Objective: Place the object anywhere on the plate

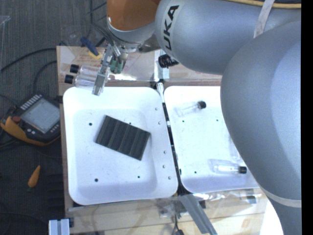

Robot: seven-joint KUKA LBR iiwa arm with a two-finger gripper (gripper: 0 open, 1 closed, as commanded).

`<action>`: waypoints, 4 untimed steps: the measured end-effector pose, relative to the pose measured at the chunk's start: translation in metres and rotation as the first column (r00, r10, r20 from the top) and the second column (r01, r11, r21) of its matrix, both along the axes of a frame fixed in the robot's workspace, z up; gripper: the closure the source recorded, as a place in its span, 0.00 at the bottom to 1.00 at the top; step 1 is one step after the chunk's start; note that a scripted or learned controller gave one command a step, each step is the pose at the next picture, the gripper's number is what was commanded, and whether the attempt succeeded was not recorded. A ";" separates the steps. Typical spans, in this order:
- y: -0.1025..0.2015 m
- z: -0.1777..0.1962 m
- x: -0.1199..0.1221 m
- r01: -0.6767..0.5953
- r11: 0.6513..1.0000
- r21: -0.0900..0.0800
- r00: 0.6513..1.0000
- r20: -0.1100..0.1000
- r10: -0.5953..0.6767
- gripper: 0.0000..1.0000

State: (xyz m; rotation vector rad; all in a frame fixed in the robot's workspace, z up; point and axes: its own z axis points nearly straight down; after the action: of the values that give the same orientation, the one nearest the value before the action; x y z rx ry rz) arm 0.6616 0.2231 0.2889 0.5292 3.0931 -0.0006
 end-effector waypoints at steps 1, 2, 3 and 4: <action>0.010 -0.023 -0.041 -0.088 0.996 0.000 0.996 -0.003 0.088 1.00; 0.010 -0.021 -0.095 -0.112 0.994 0.000 0.994 -0.003 0.112 1.00; 0.009 -0.107 -0.085 0.337 0.941 -0.001 0.941 -0.006 -0.337 1.00; 0.003 -0.129 -0.023 0.089 0.996 0.000 0.996 -0.001 -0.089 1.00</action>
State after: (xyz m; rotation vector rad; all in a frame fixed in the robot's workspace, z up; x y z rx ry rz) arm 0.6390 0.2265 0.1595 0.6672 3.0678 -0.0011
